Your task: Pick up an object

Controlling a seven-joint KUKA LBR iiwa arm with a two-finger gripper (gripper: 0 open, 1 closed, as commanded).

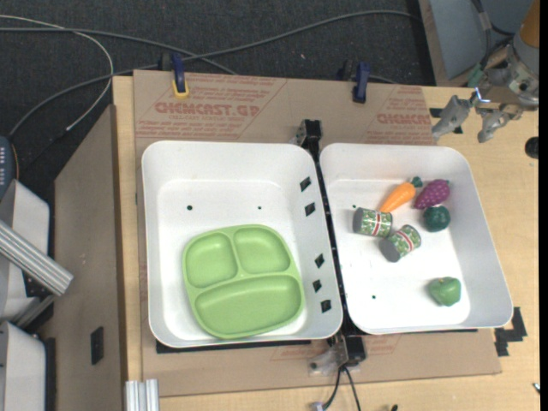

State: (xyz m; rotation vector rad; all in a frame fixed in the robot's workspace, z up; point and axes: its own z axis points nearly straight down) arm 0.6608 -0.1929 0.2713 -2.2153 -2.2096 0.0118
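The toys lie in the right bin (479, 272). A carrot (397, 197) lies tilted near the bin's far side, its tip just beside a purple grape bunch (432, 193). Below the grapes sits a dark green ball (436, 218). Two small cans lie on their sides: one can (373, 223) under the carrot, the other can (401, 242) just beside it, toward the near edge. A green pepper (444, 291) sits apart near the bin's near right corner. The left bin (163, 229) holds a green divided plate (243, 279). The tool (471, 118) hangs above the desk (257, 101) beyond the right bin's far right corner, fingers spread apart, gripping nothing.
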